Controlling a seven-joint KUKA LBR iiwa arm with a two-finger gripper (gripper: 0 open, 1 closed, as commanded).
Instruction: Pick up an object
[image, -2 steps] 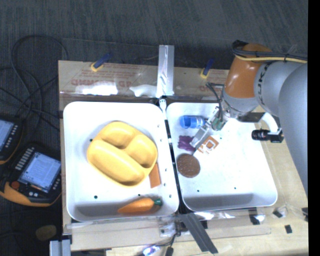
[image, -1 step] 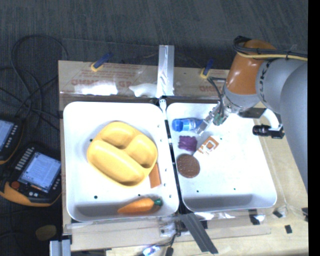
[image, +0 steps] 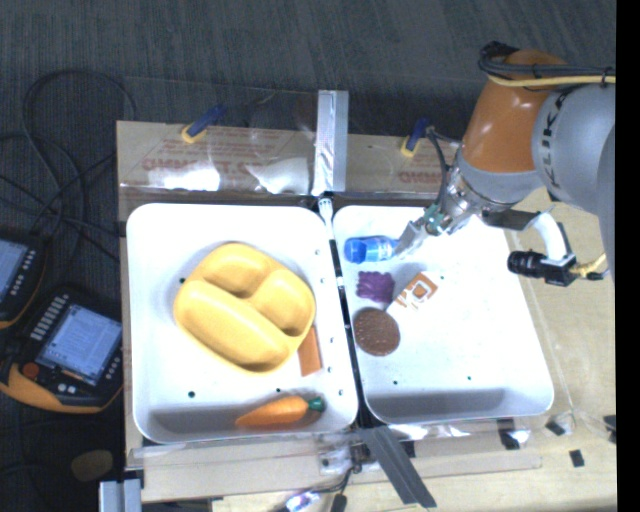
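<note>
1. Camera view: the gripper (image: 412, 238) hangs low in the right bin (image: 500, 330), near its back-left corner, its tip just beside a small blue bottle (image: 367, 248); I cannot tell whether the fingers are apart or together.
2. The bottle lies on its side close to the wall between the bins.
3. Just in front of it sit a purple bunch of grapes (image: 376, 287), a small orange-and-white block (image: 418, 290) and a brown disc (image: 377, 331), all crowded to the left.
4. The bin's right half and front are open floor.
5. The left bin (image: 150, 300) holds a big yellow lump (image: 243, 305), an orange strip (image: 310, 352) and a carrot (image: 274, 411) along the front wall.
6. Red print on the cardboard (image: 180, 160) behind the bins is too blurred to read.
</note>
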